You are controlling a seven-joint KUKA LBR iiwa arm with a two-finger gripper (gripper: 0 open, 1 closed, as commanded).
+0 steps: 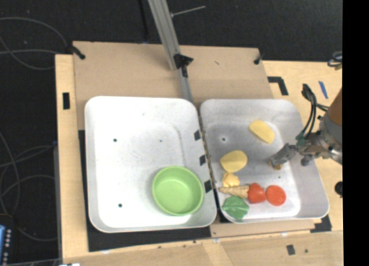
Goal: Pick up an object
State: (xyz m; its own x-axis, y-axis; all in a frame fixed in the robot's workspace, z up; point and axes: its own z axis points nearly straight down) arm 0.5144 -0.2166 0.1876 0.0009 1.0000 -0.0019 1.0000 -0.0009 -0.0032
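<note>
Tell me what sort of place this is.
Probably a robotics lab bench set up for grasping trials: two white bins side by side, toy food such as a red tomato and a green bowl, with a gripper reaching in.

This is a robotics lab set up for testing: a plain wooden bench point(144, 68) holds two shallow white bins point(115, 126) side by side, a metal camera mast point(161, 17) rises behind them, loose cables point(23, 45) trail over the dark floor, and toy food pieces point(262, 131) serve as props.
</note>
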